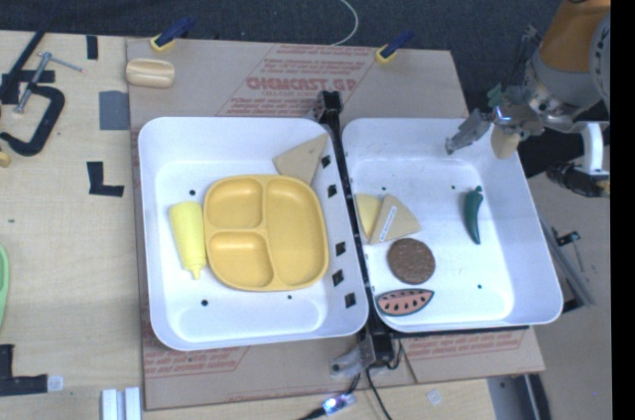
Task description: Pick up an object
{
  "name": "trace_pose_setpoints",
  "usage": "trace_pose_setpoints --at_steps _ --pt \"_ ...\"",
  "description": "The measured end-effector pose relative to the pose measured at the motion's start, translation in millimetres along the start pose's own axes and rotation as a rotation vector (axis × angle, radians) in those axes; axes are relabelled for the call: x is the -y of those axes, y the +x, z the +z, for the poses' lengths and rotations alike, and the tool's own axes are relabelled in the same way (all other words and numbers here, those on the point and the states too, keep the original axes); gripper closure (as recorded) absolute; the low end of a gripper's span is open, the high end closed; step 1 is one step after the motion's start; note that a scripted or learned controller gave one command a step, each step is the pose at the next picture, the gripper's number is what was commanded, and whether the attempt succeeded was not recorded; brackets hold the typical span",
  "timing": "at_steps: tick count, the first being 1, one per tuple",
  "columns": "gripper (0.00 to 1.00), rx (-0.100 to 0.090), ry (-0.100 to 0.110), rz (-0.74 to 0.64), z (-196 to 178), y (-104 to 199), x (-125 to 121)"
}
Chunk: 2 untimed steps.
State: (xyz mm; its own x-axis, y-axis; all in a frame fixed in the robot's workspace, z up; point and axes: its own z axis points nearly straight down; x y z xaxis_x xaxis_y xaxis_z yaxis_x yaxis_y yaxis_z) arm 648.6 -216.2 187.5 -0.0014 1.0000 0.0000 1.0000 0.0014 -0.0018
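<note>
Gripper (464,138) grip state unclear | left bin (159,210): 3 items | right bin (516,239): 4 items

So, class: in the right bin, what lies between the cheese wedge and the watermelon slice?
The brown round cookie sits between the cheese wedge and the watermelon slice, seen in the camera view.

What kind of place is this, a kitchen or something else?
Likely a robot test bench, not a kitchen: toy food such as a watermelon slice lies in white bins, clamps sit nearby, and a robot arm reaches in.

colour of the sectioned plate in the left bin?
Yellow. The sectioned plate shows plainly in the camera view.
</note>
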Motion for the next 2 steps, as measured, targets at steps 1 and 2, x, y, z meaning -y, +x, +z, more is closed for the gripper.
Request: trace_pose_setpoints --at_steps 1,2 --pt "0.00 -0.006 -0.006 -0.014 -44.9 139.9 13.5" --pt "1.00 0.000 0.001 -0.003 -51.4 130.5 15.1"
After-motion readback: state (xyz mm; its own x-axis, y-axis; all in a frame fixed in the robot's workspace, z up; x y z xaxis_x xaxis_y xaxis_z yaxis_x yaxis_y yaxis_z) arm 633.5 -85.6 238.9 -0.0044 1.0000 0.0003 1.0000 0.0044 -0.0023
